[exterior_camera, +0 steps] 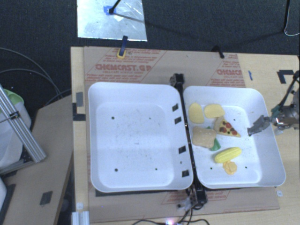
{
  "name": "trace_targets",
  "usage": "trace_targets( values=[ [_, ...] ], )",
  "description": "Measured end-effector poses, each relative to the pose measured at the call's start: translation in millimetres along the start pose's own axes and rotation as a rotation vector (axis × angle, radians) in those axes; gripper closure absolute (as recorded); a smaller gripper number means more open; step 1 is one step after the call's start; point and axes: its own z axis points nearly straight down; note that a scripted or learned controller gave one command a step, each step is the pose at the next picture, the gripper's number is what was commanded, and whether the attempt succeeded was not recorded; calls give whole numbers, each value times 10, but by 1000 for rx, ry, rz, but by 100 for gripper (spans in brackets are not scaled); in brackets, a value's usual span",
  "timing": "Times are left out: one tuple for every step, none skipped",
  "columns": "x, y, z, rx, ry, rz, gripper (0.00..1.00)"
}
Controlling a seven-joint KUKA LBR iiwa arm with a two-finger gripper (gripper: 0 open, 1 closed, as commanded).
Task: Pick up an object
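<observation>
1. Two shallow white plastic bins are seen side by side on the tabletop [140, 64]: the left bin [136, 135] and the right bin [262, 168], which holds a cluster of small toy food pieces.
2. The cluster is found in the left half of the right bin, near the divider. It is made up of a pale yellow rounded piece [196, 113], a second yellow oval piece [214, 110], a triangular pizza slice with red dots [228, 127], a tan bread-like slab [204, 137] with a green piece [215, 145] tucked under its edge, a yellow corn cob [228, 154] and a small orange piece [230, 167].
3. The tool [257, 125] is seen at the right bin's right side, just beside the pizza slice but apart from it. Nothing is seen between its fingers; whether they are parted or closed cannot be told.
4. The pieces are judged to be light, stiff, smooth plastic, likely to slide on the bin floor when nudged.
5. The corn cob is judged the easiest pick: it lies a little apart from the others, and its rounded body could be taken across its short axis. The flat slices would offer only thin edges, so a slip is considered likely there.
</observation>
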Motion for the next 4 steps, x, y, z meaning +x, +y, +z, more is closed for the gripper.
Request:
trace_targets(
  values=[
    [-210,-52,1237,10,3,4,0],
    [-6,-9,493,-6,-1,-3,0],
    [222,-10,1882,-2,-1,-1,0],
    [196,-4,1727,-4,-2,1,100]
  ],
)
